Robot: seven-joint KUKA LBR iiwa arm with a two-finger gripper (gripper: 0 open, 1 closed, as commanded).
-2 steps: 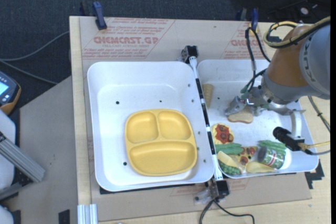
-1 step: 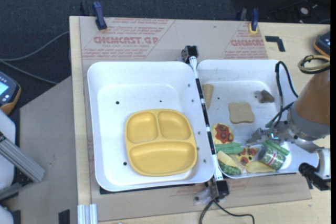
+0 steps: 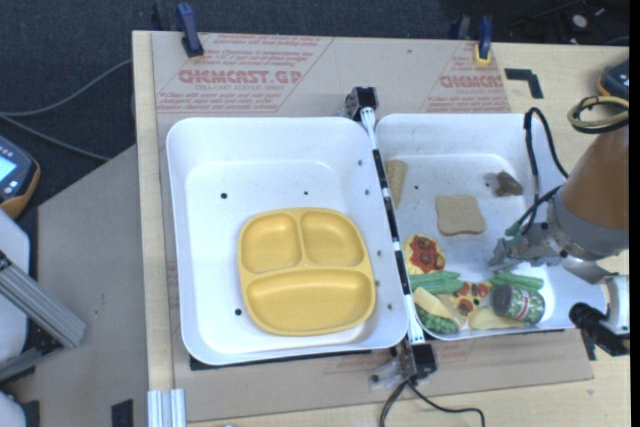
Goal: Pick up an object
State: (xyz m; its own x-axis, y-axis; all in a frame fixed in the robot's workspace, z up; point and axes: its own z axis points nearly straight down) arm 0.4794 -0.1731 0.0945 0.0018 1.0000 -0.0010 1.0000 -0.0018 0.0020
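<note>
The arm reaches in from the right, its orange band above the wrist at the right edge, and the claw [image 3: 512, 252] hangs low over the right bin [image 3: 440, 130], toward its near right part. The claw is small and partly masked by the wrist, so it cannot be told how wide it stands or whether anything sits in it.

Most of the objects lie crowded along the near wall of the right bin. A green-lidded jar [image 3: 520, 300] lies on its side just on the near side of the claw, its long axis running left to right. To the left of it sits a heap of toy food [image 3: 445, 295], red, green and yellow pieces touching one another. A slice of toast [image 3: 460, 215] lies flat to the left of the claw and a little farther off, apart from the heap. A small brown piece [image 3: 505, 182] rests toward the far side.

The left bin [image 3: 200, 155] holds a yellow divided plate [image 3: 305, 270].

The jar is probably the nearest candidate. To close across its width, the claw would likely need a short shift toward the near wall.
</note>
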